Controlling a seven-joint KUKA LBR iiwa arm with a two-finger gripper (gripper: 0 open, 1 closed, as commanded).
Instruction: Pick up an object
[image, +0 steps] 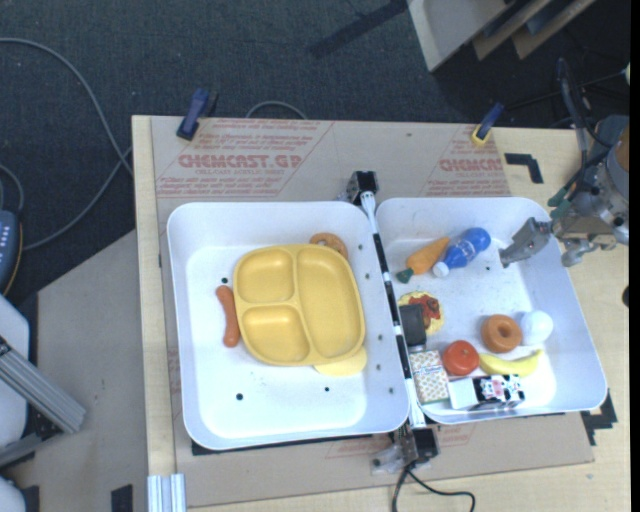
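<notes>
While the gripper (545, 243) hangs at the upper right of the frame, over the right bin's (560, 290) far edge, its two dark fingers look spread apart with nothing between them. No object is in hand yet.

Candidates lie in the right bin. Bottle (466, 248) and carrot (428, 257) lie just beside each other at upper left of that bin, nearest the fingers. Donut (500, 332), egg (537, 325), banana (510, 362) and tomato (460, 357) are clustered toward the lower right, some touching.

Handling, judged: all look like light plastic toys, stiff and smooth, so likely slippery under the pads.
- Bottle: rounded body may roll; pinch across the middle, crosswise to its long axis.
- Carrot: tapered, could squirt out; take the thick end.
- Donut: flat, stable; span the ring's outer rim.
- Egg: poor choice, round and crowded.

Left bin holds a yellow tray (298, 303) with a sausage (229, 314) beside it; the tray is too broad for these fingers.
</notes>
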